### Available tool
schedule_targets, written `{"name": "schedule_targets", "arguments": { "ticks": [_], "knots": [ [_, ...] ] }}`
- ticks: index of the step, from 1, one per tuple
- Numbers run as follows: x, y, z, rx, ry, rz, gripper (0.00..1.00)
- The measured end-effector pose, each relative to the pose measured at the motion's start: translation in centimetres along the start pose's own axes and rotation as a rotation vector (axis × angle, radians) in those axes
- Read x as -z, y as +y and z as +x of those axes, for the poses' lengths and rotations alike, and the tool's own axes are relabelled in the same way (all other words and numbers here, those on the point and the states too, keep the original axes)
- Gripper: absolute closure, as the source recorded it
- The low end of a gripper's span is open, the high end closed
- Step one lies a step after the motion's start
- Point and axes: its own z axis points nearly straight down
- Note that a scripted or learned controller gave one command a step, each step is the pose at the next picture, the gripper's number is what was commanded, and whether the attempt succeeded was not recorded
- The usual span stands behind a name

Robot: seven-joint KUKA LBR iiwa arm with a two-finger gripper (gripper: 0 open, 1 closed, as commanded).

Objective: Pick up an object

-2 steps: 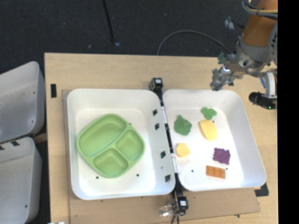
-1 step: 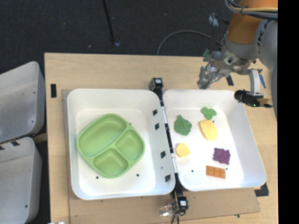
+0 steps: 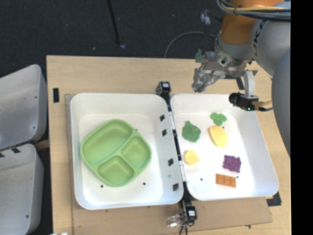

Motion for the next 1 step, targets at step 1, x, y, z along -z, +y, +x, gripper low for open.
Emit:
{"name": "schedule_targets", "arguments": {
  "ticks": [1],
  "knots": [
    [-1.81, 0.47, 5.06, 0.0, 0.0, 0.001, 1.0]
  ]
}}
